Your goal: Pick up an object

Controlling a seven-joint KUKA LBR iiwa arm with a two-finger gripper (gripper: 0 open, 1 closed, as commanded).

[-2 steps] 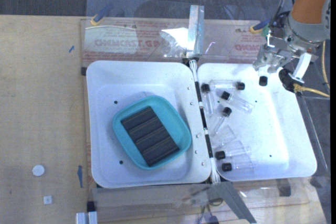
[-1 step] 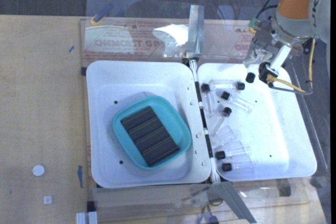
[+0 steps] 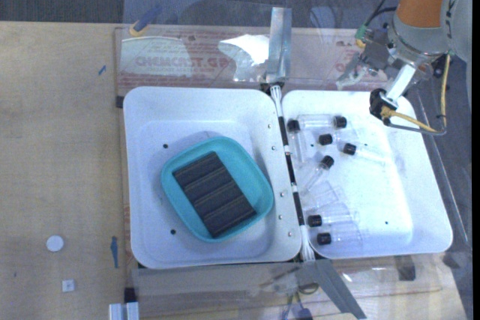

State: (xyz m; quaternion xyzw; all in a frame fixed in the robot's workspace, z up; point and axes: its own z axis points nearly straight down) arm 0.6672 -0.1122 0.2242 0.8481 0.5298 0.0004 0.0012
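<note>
Up at the back right corner of the right bin [image 3: 405, 191], that's where my gripper [image 3: 366, 60] is hanging, more over the rim than over anything grabbable. From this angle I can't tell how open it is, and I can't make out anything in it, so I'm not claiming a catch

Stuff to pick: a bunch of clear vials [image 3: 325, 139] with black caps lie scattered through the left half of the right bin. There's a loose cluster toward the back and two more down near the front left corner. Over in the left bin [image 3: 150, 131] there's a teal tray [image 3: 244, 156] with a black ridged block [image 3: 214, 191] lying in it

The vials are closest, so that's my guess for the target. Here's what worries me:

- they're round and lying on their sides, so a slightly off-centre touch probably rolls one away instead of trapping it
- the back cluster is tight, so coming down there could hit two at once or wedge one against its neighbour
- a couple lie right beside the wall between the bins, which leaves little room on that side
- the bodies are see-through, so a grab aimed at the cap may pinch only the end and let it swing out

The block looks wide, and the tray could slide if I push on it
</note>
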